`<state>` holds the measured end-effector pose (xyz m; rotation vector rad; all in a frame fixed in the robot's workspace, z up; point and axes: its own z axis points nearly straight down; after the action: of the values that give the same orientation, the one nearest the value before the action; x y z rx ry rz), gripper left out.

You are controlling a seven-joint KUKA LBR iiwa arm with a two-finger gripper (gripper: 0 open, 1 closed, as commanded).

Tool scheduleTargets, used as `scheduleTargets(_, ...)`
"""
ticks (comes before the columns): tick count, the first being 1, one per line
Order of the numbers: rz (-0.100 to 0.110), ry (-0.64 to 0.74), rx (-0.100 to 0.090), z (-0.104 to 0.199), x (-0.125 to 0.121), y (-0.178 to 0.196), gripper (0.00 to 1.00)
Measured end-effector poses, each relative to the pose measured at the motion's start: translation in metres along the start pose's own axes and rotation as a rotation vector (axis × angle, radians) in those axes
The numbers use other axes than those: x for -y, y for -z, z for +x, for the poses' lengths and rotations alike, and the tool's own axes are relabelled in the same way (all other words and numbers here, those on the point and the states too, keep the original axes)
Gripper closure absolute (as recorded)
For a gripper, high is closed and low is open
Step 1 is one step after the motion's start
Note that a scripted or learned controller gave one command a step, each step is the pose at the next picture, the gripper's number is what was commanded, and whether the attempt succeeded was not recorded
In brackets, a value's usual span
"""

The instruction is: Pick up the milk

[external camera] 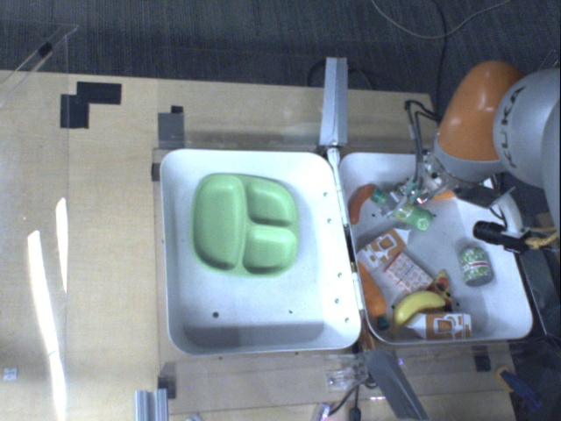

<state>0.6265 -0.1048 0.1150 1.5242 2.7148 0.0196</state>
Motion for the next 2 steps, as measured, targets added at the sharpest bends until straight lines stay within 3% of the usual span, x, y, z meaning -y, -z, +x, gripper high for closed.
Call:
scheduleTargets(1, 0.017, 0.055, -0.014, 0.0447, 0.0218, 0.0732, 1.0)
scheduleTargets(2, 0.017, 0.054, -0.014, 0.0447, 0.0219, 0.073, 0.0)
